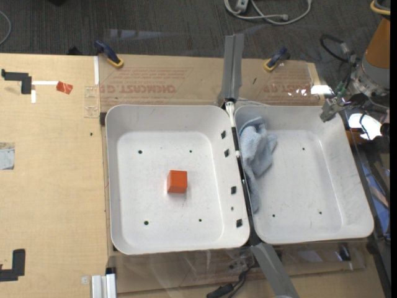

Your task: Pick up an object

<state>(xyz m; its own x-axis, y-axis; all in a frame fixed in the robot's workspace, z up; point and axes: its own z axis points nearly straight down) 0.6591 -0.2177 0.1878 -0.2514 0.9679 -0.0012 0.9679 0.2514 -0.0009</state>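
Nothing is being held yet; the whole pick is still waiting to be done

The arm (378,54) is sitting at the far right; left bin (124,228) is holding an orange cube (177,182), right bin (347,222) a grey cloth (257,149); the gripper (338,104) is hovering over the right bin's far corner, its grip impossible to tell

The cardboard sheet (186,79) at 12 o'clock of the left bin (118,166) carries red print, upside down, reading roughly "CHEMCAST GP". More red print at 12 o'clock of the right bin (347,166) is too blurred to read.
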